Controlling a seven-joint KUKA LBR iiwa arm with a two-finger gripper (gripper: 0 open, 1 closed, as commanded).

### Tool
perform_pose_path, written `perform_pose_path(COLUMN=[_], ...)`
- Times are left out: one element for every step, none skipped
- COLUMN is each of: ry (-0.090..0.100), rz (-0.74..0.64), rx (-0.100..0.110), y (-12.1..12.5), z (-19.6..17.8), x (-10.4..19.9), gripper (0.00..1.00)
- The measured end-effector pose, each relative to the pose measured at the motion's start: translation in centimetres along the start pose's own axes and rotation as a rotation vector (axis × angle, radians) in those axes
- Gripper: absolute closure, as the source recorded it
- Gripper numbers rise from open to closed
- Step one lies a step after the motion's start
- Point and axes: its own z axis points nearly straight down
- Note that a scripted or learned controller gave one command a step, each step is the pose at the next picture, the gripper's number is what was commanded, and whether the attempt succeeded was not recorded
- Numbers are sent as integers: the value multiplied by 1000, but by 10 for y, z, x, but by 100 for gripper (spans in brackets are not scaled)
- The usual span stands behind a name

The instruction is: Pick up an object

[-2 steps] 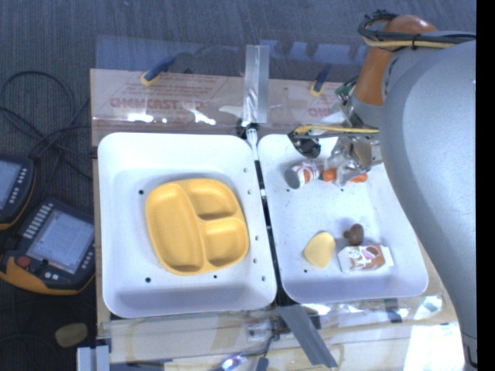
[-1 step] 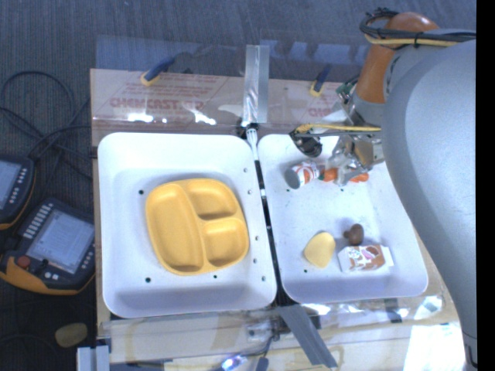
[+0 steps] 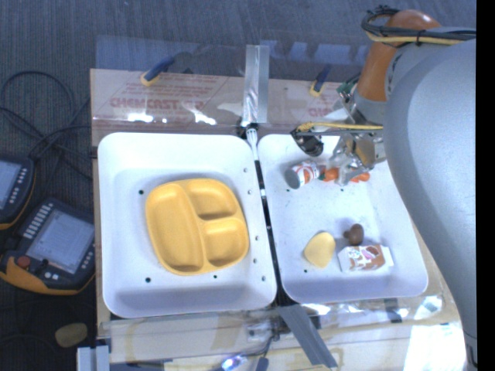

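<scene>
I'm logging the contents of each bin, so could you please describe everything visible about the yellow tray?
The yellow tray is a rounded, glossy, plastic-looking dish with three compartments: one long one on the view's left and two smaller ones on its right. It lies flat, slightly turned, on the floor of the left bin, roughly central, with nothing in it and nothing else touching it.

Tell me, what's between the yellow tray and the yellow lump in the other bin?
In the camera view, the bins' two white rims meet between the yellow tray and the yellow lump. Otherwise just bare bin floor.
</scene>
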Motion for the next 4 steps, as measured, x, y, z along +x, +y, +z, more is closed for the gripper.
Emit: perform_pose_path(ry=[42,36,29,22], rz=[74,71,67,63], rx=[-4,-1,3,8], y=[29,28,28,27], z=[15,10,5,-1], x=[-22,-22,-22,-23], gripper=[100,100,100,100])
